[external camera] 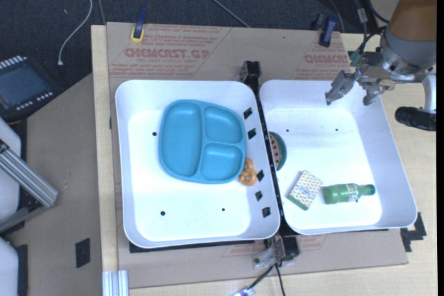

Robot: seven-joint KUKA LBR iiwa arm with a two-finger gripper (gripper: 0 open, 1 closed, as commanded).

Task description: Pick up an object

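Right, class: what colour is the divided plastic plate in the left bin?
Light blue; the divided plastic plate shows best in the camera view.

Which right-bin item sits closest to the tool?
The green bottle, lying on its side toward the bin's right; the small packet lies further left, further from the tool.

bottle lies right of packet.
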